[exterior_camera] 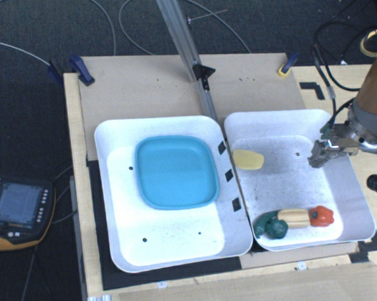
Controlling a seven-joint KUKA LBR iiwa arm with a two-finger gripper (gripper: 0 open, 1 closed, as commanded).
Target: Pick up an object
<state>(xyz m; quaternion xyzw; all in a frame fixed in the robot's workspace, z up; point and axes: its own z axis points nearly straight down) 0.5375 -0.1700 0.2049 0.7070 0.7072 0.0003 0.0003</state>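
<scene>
In the right bin [344,188], a pale yellow piece [248,159] lies near the left wall. Along the front wall sit a dark green object [271,226], a tan cylinder [294,218] and a red object [320,216] in a row. My gripper [320,154] hovers over the bin's right side, well above the row and to the right of the yellow piece. Nothing shows between its fingers.
The left bin [117,183] holds a blue square plate [177,171]. A metal pole [181,32] slants down to the gap between the bins. Cables lie on the floor at the back, and a handheld pendant [17,208] rests at far left.
</scene>
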